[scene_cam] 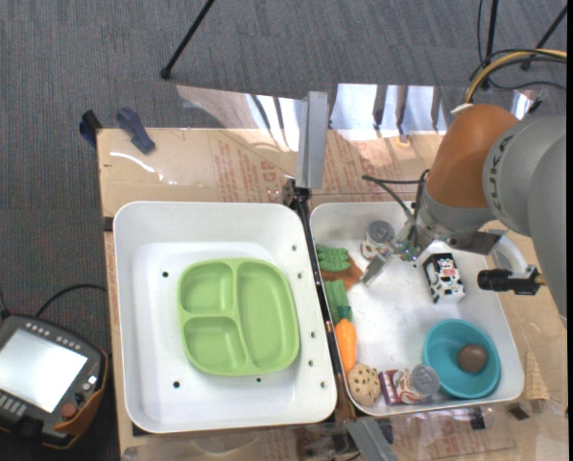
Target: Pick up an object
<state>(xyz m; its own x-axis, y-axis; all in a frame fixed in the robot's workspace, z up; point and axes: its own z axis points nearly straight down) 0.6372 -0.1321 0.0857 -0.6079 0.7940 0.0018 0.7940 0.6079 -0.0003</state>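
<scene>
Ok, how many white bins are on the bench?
2. The left bin holds a green divided plate. The right bin holds the small toys, with the gripper over its upper part.

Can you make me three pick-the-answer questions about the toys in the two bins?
1. Where is the green plate?
A. in the left bin
B. in the right bin
C. on the floor

2. What colour is the bowl in the right bin?
A. red
B. blue
C. yellow

3. How does the brown ball lie?
A. on the green plate
B. beside the carrot
C. inside the bowl

Answers: 1 A, the plate sits in the middle of the left bin. 2 B, the bowl near the right bin's front corner is blue. 3 C, the ball rests within the bowl's rim.
</scene>
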